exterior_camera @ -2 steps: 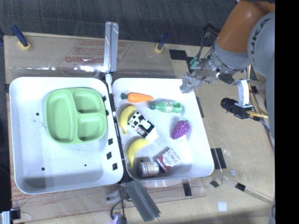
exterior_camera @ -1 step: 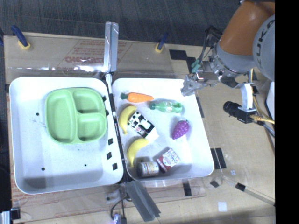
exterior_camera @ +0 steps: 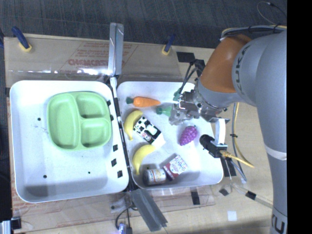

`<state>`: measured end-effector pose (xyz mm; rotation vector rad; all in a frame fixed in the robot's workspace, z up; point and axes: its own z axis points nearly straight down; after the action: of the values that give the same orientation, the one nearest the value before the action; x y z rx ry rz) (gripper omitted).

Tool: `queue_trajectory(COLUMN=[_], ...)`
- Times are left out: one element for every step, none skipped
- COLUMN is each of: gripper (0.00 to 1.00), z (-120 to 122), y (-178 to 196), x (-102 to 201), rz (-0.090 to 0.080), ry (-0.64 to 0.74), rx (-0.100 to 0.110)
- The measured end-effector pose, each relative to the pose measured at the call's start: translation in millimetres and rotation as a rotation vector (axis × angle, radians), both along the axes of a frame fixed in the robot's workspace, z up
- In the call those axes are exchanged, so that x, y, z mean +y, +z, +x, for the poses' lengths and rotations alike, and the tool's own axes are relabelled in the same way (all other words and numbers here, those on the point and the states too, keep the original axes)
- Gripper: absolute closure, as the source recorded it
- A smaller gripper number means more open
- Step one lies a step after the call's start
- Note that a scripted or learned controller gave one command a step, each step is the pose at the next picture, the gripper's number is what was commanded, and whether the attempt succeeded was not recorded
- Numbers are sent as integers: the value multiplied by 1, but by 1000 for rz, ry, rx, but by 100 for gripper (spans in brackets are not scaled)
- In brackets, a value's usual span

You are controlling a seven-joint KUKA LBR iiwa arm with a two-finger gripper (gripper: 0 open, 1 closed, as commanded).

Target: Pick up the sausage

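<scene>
Two bananas (exterior_camera: 132, 123) are lying left of the gripper (exterior_camera: 181, 112); jaw state is proving impossible to tell

glossy plastic tray (exterior_camera: 63, 130), smooth white bins (exterior_camera: 27, 179)

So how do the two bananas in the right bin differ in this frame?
The upper banana lies near the bin's left wall, just below the carrot, curving up and down. The lower banana sits further down, beside the can, and lies more slanted. The black-and-white cow-print item lies between them. Both are yellow, similar in size, and in the right bin.
</scene>
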<state>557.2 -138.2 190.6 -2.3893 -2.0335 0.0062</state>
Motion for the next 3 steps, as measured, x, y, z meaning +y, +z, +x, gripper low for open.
queue_trajectory(gripper=[100,100,100], z=[-20,-66,-60], y=[-100,-100,-100], x=[-38,-59,-1], rz=[0,1,1], ry=[-88,-201,-204], rx=[-1,-1,0])
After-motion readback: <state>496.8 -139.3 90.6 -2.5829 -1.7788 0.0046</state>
